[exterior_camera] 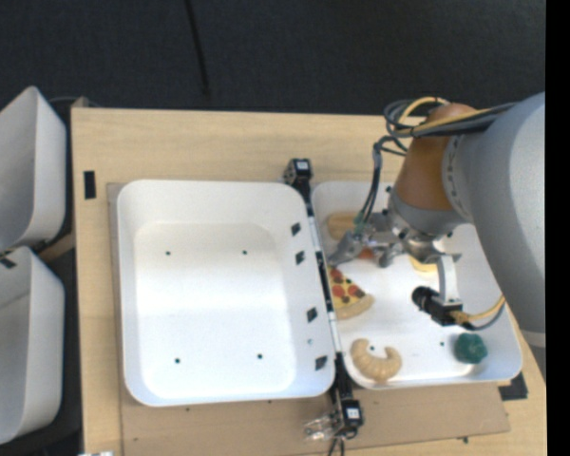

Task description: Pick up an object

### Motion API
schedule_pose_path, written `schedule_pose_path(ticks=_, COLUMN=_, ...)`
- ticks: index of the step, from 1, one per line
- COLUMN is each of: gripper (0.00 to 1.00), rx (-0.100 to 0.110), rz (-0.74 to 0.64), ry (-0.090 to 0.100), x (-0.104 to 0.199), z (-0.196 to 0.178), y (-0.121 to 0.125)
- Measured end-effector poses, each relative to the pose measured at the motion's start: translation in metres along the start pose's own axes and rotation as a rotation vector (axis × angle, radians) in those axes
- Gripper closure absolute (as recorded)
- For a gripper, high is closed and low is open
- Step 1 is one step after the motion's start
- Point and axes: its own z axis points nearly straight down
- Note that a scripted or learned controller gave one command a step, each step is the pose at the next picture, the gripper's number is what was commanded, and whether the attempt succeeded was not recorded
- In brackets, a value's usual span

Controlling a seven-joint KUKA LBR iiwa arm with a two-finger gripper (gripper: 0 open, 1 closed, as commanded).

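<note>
Tabletop (218, 145): pale wood, carrying two shallow white bins side by side; a bare strip runs along its far edge and a narrower one along the left.

Arm (513, 188): grey with an orange band above the wrist, entering from the right and covering the right bin's far right portion.

Left bin (138, 283): white, rounded corners, its floor all open room. Its right wall lies against the right bin's left wall, with small black clips along the seam.

Right bin (399, 326): white; open floor in the middle, between the gripper and the near rim.

Gripper (366, 243): low over the far left part of the right bin, close to the dividing wall; whether the fingers are apart or together cannot be told, and nothing shows between them.

Pizza slice (347, 293): toy, lying flat against the left wall, just nearer than the gripper.

Croissant (375, 361): tan, curved, in the near left corner, touching or almost touching the near rim.

Tan round item (340, 224): at the far left of the right bin, beside the gripper, partly hidden.

Green ball (471, 349): near right corner, close to the rim.

Small yellow piece (424, 265): under the wrist, mostly hidden.
</note>
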Motion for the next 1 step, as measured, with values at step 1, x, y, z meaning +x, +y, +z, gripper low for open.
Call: schedule_pose_path(ticks=1, gripper=0.00, rx=-0.007, rz=0.006, ry=0.003, x=0.0150, z=-0.1092, y=-0.0694)
